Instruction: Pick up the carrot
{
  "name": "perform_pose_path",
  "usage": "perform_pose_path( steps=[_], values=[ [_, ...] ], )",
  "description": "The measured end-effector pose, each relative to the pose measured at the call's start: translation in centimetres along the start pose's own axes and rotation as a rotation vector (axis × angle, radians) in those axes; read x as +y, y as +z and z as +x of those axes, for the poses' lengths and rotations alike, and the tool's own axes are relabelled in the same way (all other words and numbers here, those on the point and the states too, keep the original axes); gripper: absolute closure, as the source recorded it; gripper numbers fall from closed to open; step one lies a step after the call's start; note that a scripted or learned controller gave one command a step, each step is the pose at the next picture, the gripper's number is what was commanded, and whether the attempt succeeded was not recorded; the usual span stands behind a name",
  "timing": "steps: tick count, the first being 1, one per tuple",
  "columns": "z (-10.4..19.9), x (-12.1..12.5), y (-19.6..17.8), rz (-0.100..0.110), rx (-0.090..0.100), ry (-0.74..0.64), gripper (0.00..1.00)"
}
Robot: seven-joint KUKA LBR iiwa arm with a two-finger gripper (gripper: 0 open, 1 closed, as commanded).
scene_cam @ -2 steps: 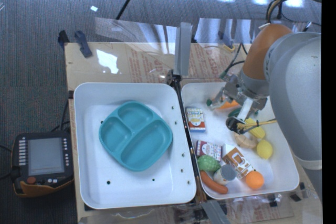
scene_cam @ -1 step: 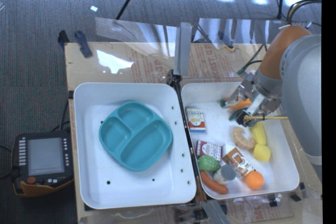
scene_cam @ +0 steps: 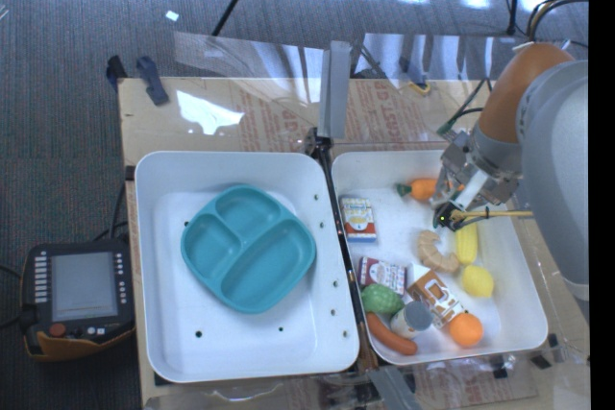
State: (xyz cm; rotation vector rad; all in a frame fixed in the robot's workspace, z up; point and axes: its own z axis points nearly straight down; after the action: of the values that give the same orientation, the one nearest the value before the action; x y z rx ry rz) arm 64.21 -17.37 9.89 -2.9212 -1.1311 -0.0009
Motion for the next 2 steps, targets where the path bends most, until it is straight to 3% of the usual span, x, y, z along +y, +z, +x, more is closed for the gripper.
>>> perform_pose_path(
  steps=[1, 2],
  values=[
    [-0.2, -0.3, 0.1, 0.016, -0.008, 0.001, 0.00],
    [-1.3, -0.2, 0.6, 0.010, 0.012, 0.308, 0.00]
  ],
)
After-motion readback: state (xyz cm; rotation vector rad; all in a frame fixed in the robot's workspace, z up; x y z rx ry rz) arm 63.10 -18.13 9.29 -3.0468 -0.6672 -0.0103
